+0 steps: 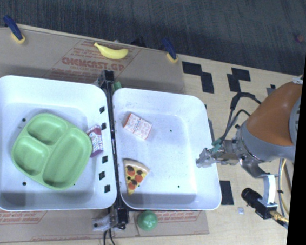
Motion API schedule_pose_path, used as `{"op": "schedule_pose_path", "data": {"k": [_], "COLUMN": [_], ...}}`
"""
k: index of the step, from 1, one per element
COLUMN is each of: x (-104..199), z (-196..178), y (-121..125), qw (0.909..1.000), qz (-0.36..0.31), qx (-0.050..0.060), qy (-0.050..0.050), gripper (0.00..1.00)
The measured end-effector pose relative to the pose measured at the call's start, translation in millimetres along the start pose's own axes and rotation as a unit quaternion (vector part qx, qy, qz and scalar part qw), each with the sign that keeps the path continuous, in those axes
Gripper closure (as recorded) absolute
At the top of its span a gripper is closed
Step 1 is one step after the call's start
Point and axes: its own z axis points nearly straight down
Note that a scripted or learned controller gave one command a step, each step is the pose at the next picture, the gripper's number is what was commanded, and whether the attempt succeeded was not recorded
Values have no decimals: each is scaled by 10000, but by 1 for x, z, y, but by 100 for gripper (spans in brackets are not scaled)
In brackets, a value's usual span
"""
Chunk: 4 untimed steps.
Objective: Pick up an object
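Two shallow white bins sit side by side on a sheet of printed cardboard that covers the bench. The left bin (0, 130) holds a green divided plate (52, 149) with three compartments, lying flat toward the bin's left and middle. Touching the plate's right edge, close against the bin's right wall, is a small dark red and white packet (96, 139).

The right bin (198, 110) carries two things. A small white box with orange-red print (137, 126) lies near its far left corner, slightly turned. A toy pizza slice (134, 175) lies near the bin's near left corner, crust toward the far side and tip pointing to the near wall. The two are well apart from each other.

Outside the bins, a yellow toy banana (111, 50) rests on the cardboard near its far edge, above the seam between the bins. A green ball (146, 220) sits on the cardboard just beyond the near wall of the right bin, by the near end of the black clamp (107, 125) that runs between the bins.

The grey arm with its orange band (273, 118) reaches in from the right. Its gripper (208, 157) hangs at the right wall of the right bin, about midway along that wall, well apart from the box and the pizza slice. The view is too blurred to tell how far apart its fingers stand, and nothing can be seen between them.
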Motion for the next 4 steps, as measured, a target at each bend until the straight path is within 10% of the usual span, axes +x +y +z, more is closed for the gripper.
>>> {"op": "schedule_pose_path", "data": {"k": [1,2,4], "x": [0,0,5], "z": [-42,-1,-10], "y": [1,75,0], "qw": [10000,10000,10000], "qz": [-11,-16,-14], "qx": [-14,11,13], "qy": [-6,1,1], "gripper": [100,100,100]}}
